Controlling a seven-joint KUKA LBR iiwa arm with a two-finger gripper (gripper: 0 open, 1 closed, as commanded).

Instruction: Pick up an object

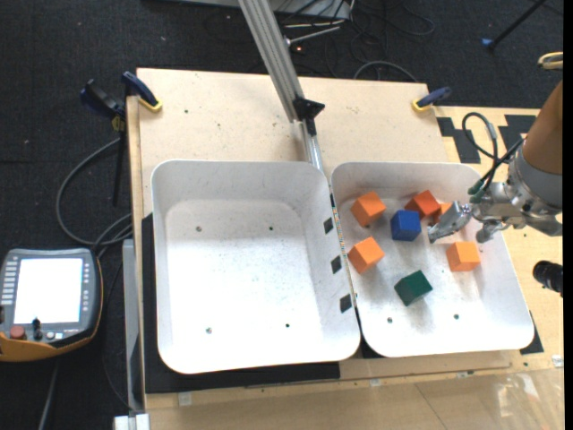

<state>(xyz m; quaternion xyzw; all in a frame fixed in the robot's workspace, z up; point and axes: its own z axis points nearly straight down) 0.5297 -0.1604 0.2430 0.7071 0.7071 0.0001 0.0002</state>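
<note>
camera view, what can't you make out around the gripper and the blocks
- Two-finger gripper: finger gap too small and blurred to judge.
- Small orange cube behind it: mostly hidden by the gripper.
- Grey arm: cut off by the right edge.
- Dark green block: material unclear.

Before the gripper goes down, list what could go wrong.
The gripper hovers over crowded blocks in the right bin. An orange block seems to touch the blue block, so the fingers may hit both. Another orange block lies near the bin's right wall and could get pushed against it.
</note>
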